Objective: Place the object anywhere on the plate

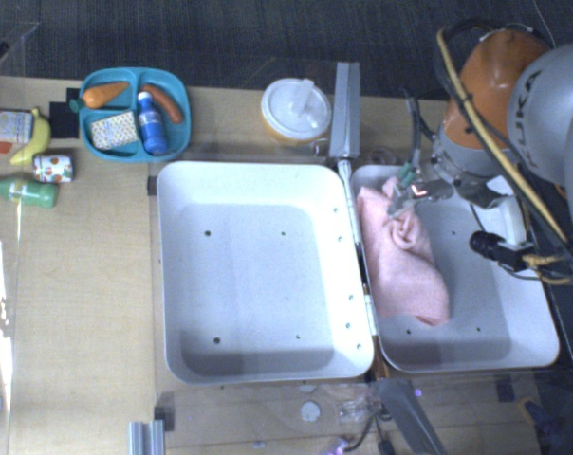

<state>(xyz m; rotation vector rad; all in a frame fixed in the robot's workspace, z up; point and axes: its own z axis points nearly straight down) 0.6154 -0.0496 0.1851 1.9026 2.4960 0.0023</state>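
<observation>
Pink crumpled cloth (pixel 405 268) is lying in the right white bin (pixel 514 339); the gripper (pixel 412 190) is apparently pinching its upper edge, attempting the grasp. Next: lifting, then finding a plate.

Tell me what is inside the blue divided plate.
The blue plate holds an orange carrot, a blue bottle, a sausage-like piece and a pale speckled block. Anything beneath them is covered.
</observation>
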